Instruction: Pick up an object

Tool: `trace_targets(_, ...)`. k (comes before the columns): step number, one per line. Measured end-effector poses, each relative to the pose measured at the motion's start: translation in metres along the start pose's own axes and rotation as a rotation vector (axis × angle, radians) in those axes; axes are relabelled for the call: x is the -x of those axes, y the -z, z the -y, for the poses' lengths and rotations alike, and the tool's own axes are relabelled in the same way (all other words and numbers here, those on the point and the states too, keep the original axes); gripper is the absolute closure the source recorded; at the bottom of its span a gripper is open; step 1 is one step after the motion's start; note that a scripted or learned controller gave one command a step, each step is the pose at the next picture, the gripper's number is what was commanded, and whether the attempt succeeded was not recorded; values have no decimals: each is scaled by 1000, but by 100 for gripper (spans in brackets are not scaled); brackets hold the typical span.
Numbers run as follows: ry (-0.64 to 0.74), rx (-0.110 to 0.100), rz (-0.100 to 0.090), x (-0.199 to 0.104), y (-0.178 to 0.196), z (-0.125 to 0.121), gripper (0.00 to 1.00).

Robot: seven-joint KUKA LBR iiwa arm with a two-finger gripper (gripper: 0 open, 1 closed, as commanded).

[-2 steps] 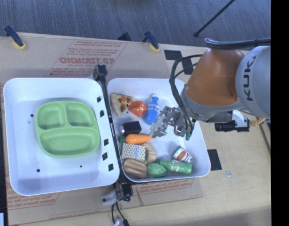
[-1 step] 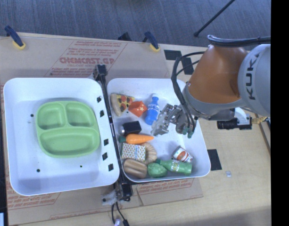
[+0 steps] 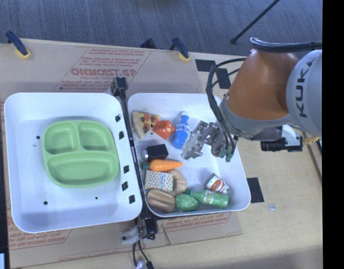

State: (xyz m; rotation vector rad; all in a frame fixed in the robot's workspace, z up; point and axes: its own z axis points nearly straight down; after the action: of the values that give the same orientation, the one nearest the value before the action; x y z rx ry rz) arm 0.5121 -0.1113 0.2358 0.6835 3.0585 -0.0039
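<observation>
From the one camera above, I saw my pincer [image 3: 201,142] hanging low inside the right bin [image 3: 239,175]. I could not tell if it was clenched or released, and nothing showed in its grip. The toys were all piled in that bin so I could reach them. A blue bottle [image 3: 182,130] sat just beside the pincer on its left. An orange carrot [image 3: 165,165] lay near, below it. The green tray [image 3: 80,152] rested well apart in the left bin [image 3: 17,167].
</observation>
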Motion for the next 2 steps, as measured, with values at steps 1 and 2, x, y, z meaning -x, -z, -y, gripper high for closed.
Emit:
trace_targets(1,3,0,3,1,10,-1,100)
trace_targets(2,3,0,3,1,10,-1,0)
